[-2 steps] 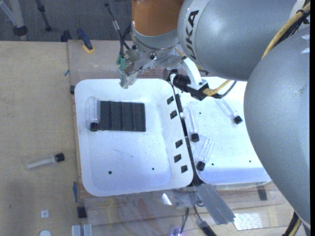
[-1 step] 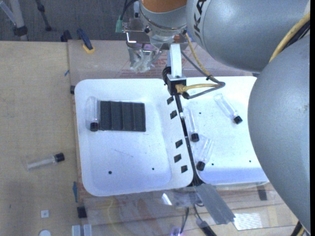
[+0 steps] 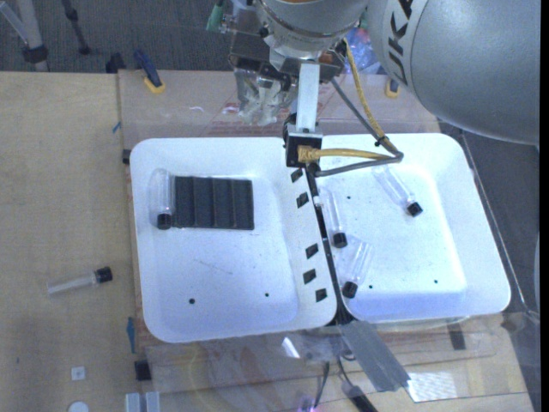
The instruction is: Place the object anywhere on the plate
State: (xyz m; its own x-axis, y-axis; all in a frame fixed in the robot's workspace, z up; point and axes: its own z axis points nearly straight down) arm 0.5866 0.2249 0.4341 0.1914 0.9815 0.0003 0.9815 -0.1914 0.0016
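The black ribbed plate (image 3: pixel 213 202) lies flat in the left bin (image 3: pixel 223 303), toward its far left. A clear tube with a black cap (image 3: pixel 160 200) rests against the plate's left edge, on the bin floor. In the right bin (image 3: pixel 446 256) lie three more clear capped tubes: one at the far right (image 3: pixel 400 192), one by the divider (image 3: pixel 331 222) and one nearer the front (image 3: pixel 355 269). My gripper (image 3: pixel 257 101) hangs beyond the far rim of the left bin, up and to the right of the plate. It is partly hidden under the arm's wrist.
A camera block with yellow and grey cables (image 3: pixel 303 151) hangs from the arm over the divider between the bins. Another capped tube (image 3: pixel 79 281) lies on the bench left of the bins. A blue clamp (image 3: pixel 150 74) sits at the far left corner.
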